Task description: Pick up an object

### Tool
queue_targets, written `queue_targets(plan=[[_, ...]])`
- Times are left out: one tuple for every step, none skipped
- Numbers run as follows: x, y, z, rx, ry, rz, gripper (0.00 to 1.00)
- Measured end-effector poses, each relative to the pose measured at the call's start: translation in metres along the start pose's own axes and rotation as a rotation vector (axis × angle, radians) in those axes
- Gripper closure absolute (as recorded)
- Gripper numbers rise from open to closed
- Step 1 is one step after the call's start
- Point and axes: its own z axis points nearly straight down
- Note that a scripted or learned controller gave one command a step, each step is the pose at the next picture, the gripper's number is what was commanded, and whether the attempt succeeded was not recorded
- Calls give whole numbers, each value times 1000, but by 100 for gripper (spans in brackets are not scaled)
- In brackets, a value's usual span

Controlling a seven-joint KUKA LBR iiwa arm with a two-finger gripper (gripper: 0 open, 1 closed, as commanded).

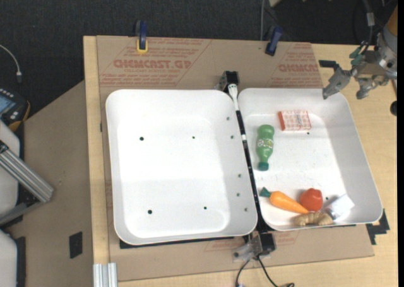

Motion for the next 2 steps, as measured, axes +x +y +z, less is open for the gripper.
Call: queue_targets(plan=[[-13,25,-30,-7,-3,-2,0],[-13,24,-40,-7,-5,-3,100]])
